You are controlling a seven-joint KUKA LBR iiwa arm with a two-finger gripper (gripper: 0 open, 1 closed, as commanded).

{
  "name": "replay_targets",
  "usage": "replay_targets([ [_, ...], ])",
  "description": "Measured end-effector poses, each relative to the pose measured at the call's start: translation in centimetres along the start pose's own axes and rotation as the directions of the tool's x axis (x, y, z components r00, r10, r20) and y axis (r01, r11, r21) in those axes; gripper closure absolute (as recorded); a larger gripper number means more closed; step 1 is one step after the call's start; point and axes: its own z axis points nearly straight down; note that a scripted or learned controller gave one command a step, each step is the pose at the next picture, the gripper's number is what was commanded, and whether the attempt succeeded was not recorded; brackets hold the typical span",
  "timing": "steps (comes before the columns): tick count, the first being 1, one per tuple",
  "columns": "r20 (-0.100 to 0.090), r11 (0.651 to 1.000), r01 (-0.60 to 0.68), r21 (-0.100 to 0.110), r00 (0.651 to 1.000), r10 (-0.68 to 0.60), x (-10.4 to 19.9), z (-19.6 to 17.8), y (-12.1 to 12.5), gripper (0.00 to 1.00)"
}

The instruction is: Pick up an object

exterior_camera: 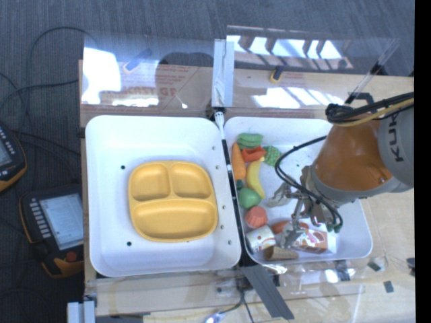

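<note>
My gripper (300, 219) hangs low in the right bin (360, 244), under the orange band of the arm. Its metal fingers point down toward a red and white packet (314, 239) near the bin's front edge. Toy food lies along the bin's left side: a carrot (238, 163), a banana (254, 179), a green lime (248, 198), a red tomato (256, 217), a green and red piece (250, 142) at the back. A white cup-like item (260, 237) and a brown piece (281, 253) lie at the front. I see nothing between the fingers.
The left bin (108, 180) bears a yellow divided plate (174, 200) in its middle. Black cables loop from the arm over the right bin. Clear plastic panels stand behind both bins. Handheld devices lie on the floor at far left.
</note>
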Motion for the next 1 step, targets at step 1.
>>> replay_targets([
  [1, -0.012, 0.995, -0.097, -0.002, 0.995, 0.097, -3.89, -18.74, -5.32, 0.00],
])
